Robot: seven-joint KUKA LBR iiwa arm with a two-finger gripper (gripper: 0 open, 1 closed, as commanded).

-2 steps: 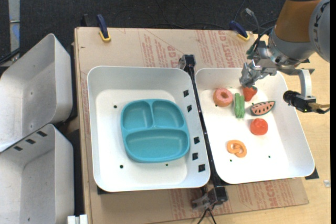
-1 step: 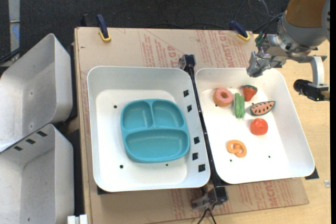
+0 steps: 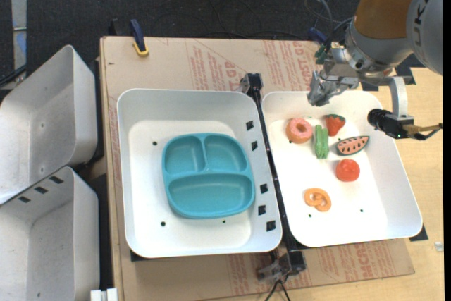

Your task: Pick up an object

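In the right bin (image 3: pixel 394 222) lie a pink donut (image 3: pixel 299 130), strawberry (image 3: pixel 334 124), green pickle (image 3: pixel 321 141), watermelon slice (image 3: pixel 351 145), tomato (image 3: pixel 347 170) and pretzel (image 3: pixel 318 199). My gripper (image 3: pixel 320 96) hovers just above the donut, carrying nothing; whether it is parted, I cannot tell. A teal tray (image 3: pixel 208 175) sits in the left bin (image 3: pixel 141 123).

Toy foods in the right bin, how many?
6: donut, strawberry, pickle, watermelon, tomato, pretzel. None seem hidden.

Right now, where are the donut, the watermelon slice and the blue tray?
Donut (image 3: pixel 299 130), camera view, on its pink ring.
Watermelon slice (image 3: pixel 351 145), camera view, on its red flesh.
Blue tray (image 3: pixel 208 176), camera view, on the divider between compartments.
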